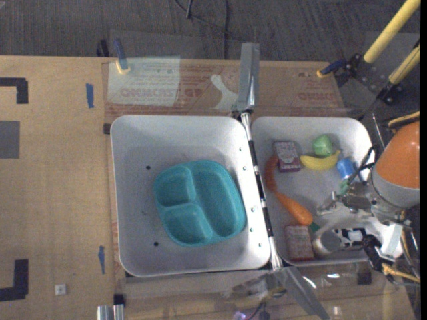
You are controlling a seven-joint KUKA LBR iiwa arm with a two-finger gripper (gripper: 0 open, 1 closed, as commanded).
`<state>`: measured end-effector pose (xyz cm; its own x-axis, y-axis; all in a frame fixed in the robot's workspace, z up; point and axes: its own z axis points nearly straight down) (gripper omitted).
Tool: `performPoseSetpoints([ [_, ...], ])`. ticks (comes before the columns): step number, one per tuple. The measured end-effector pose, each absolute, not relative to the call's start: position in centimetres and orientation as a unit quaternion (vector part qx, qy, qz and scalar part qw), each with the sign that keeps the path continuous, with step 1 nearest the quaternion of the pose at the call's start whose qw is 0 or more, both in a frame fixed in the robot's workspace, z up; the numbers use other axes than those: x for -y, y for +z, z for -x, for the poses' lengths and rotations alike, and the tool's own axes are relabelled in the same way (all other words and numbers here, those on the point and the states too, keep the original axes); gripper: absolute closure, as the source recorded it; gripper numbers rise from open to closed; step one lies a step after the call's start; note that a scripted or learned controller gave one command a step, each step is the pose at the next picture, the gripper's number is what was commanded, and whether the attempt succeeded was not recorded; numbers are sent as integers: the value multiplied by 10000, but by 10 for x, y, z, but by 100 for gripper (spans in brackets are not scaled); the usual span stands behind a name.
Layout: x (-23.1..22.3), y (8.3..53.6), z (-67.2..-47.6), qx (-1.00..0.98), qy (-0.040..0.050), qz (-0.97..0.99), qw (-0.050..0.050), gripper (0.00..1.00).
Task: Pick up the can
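A small dark red can [287,156] with a pale label lies in the right bin [363,133], near its back left. My gripper [331,224] hangs low over the front right part of that bin, below the orange wrist band [402,157]. It is well to the right of the can and nearer the front, apart from it. A grey rounded shape [325,241] sits right under the gripper, and I cannot tell what it is.
Around the can lie a yellow banana [319,161], a green item [325,144], a blue item [345,169], an orange carrot [294,208], a reddish curved piece [270,172] and a pinkish box [299,241]. The left bin [133,145] holds a teal divided plate [198,203].
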<state>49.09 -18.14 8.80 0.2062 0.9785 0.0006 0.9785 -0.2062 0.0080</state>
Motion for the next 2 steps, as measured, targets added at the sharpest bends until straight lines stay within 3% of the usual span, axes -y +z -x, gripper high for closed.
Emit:
performPoseSetpoints([
  [1, 194, 87, -561, -5671, 13, -8237, 23, 0],
  [2, 172, 88, -493, -5081, 20, -8613, 19, 0],
])
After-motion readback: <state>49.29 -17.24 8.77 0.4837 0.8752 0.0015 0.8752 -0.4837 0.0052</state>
